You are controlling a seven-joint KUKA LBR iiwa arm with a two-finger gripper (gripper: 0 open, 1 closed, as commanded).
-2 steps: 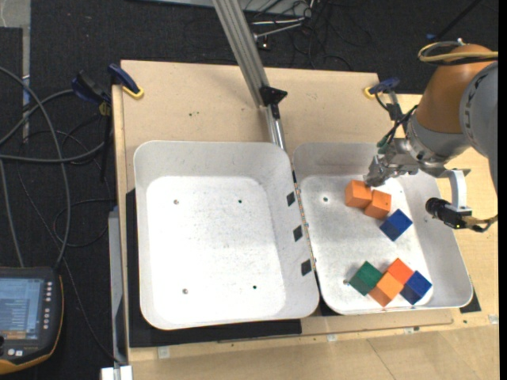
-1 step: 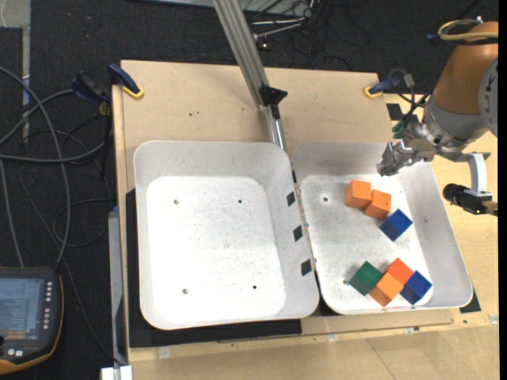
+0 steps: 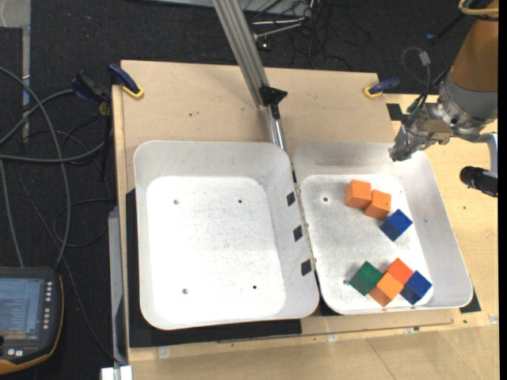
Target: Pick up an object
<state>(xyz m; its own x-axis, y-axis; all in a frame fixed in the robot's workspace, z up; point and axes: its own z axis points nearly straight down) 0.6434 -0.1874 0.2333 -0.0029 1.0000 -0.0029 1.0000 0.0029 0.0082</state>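
The right bin [image 3: 333, 172] holds several small blocks. Two orange blocks [image 3: 367, 197] lie side by side near its middle, with a blue block [image 3: 396, 224] just below them. Near the bin's front edge a green block [image 3: 366, 278], two orange blocks [image 3: 392, 280] and a blue block [image 3: 416, 286] sit bunched together. My gripper [image 3: 402, 150] hangs over the bin's back right corner, above and to the right of the upper orange pair, apart from every block. Nothing shows between its tips.
The left bin [image 3: 158, 165] lies beside the right one. A slanted metal pole [image 3: 242, 38] comes down to the bins' shared back edge. Clamps [image 3: 125, 80] sit at the bench's back corners. Cables and a teach pendant [image 3: 28, 315] lie left of the bench.
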